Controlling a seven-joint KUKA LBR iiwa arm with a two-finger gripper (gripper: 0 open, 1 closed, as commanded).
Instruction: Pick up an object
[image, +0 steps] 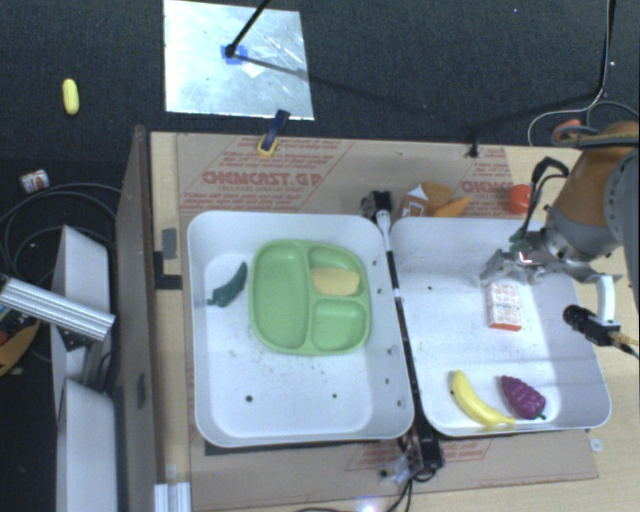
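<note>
My gripper (521, 266) hangs over the far right part of the right bin (440, 270), its fingers spread open with nothing between them. Just below it in the view a white packet with red print (505, 304) lies flat on the bin floor, apart from the fingers. A yellow banana (478, 400) and a purple bunch of grapes (522, 397) lie side by side near the front wall of that bin.
The left bin (225, 400) holds a green divided plate (300, 315) with a yellow piece (335, 281) in its upper right compartment, and a dark green vegetable (228, 285) beside it. Orange items (445, 205) lie on the cardboard behind the bins.
</note>
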